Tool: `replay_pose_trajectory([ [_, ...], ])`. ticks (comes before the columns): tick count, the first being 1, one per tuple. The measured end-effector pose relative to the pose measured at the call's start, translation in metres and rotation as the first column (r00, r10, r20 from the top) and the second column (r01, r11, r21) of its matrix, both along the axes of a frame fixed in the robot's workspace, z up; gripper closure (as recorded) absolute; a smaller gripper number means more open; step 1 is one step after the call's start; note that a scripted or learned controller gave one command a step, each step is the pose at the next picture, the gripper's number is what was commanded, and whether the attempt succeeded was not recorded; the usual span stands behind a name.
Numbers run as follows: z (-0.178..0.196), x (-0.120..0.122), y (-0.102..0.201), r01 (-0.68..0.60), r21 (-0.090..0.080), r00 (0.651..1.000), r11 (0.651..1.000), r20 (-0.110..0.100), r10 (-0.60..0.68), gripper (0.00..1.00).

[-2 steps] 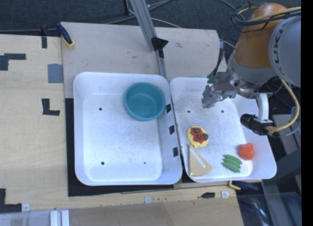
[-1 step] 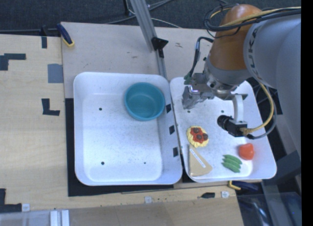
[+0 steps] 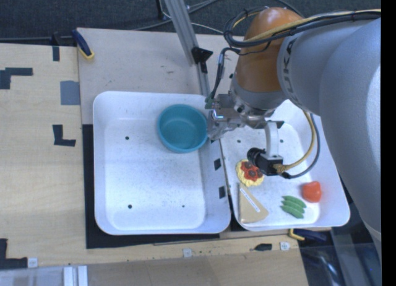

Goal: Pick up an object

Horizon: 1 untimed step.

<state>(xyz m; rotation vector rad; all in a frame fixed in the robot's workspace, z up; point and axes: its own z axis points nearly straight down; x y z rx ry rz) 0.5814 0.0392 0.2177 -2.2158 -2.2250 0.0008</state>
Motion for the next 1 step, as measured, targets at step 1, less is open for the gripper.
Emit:
replay_pose_trajectory([
  [1,-0.0028,-0.0070,0.0541,-0.001,0.000,1.000,1.000,0.000,0.001,1.00],
])
